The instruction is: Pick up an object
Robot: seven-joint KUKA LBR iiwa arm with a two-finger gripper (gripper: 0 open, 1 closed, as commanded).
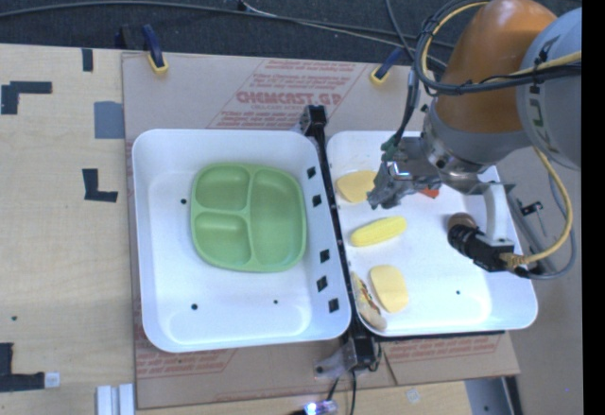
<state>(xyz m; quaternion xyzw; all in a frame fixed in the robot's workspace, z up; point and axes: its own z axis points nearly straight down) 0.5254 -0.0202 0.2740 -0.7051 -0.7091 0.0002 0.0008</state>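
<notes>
You would have seen the arm (501,73) reaching in from the right, its orange band bulging above the wrist and its grey body leaning over the right bin (492,304). The gripper (386,198) hung low over that bin's upper left part, just right of a pale yellow round piece (355,186) and just above a yellow corn cob (378,232); nothing lay visibly between its fingers, and whether they stood spread or pressed together could not be told from this angle. A yellow-and-white sandwich-like item (388,288) lay nearer the front of the same bin, with a brownish piece (364,302) tucked against the bin's left wall beside it. The left bin (170,309) held a green divided plate (250,217), lying flat near its middle, well apart from the gripper. Both bins sat side by side on a brown cardboard sheet (274,96) clamped at its far edge with blue-and-yellow clips (151,49), on a pale wooden bench (57,243) marked with dark tape pieces. Black cables (284,16) trailed across the dark floor behind. Red printing ran across the cardboard, but you could not have read it with any certainty.
</notes>
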